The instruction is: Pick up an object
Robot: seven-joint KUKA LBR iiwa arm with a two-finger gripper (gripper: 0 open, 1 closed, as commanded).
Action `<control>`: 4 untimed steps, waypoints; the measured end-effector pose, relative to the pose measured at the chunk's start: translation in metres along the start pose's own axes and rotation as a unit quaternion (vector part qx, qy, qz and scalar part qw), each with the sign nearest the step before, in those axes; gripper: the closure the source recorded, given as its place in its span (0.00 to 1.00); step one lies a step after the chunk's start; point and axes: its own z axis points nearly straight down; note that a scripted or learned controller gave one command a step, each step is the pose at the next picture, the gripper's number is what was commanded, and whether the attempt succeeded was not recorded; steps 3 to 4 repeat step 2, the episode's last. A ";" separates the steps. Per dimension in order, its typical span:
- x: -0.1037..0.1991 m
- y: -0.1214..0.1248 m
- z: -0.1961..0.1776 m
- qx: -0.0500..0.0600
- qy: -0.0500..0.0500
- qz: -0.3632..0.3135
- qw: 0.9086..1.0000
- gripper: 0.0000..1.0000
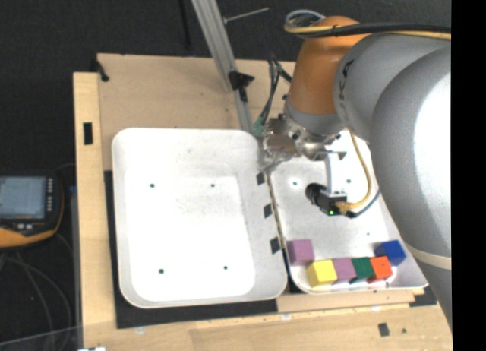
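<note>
We see two shallow white bins of smooth plastic with rounded corners, side by side on a pale wooden bench [152, 95]. The left bin [186, 213] takes up the centre-left of the frame; the right bin [364, 285] lies at lower right, partly under the arm.

The grey arm [402, 114], matte and bulbous, fills the right side, with its glossy orange band [319, 68] near the upper centre. Below it the gripper [282, 148] hangs over the seam between the bins, just right of centre. It is a tangle of metal and cables from here, and we cannot tell whether it is apart or together; nothing visibly sits in it.

The task's things are small cubes clustered at the lower right corner of the right bin: a lilac block [301, 250], and below it a row running left to right, roughly level, of a yellow block [322, 272], a second lilac block [344, 268], a green block [361, 267] and an orange block [380, 267], with a blue block [392, 251] just above the row's right end. The row's long axis runs along the bin's lower rim. All lie well below and to the right of the gripper, apart from it

A thin metal rail [216, 38] slants down from the upper centre toward the gripper
</note>
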 end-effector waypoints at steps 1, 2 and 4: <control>0.062 -0.012 0.000 0.000 0.001 -0.001 1.000 1.00; 0.039 -0.031 -0.037 -0.003 0.000 0.003 1.000 1.00; 0.039 -0.031 -0.037 -0.003 0.000 0.003 1.000 1.00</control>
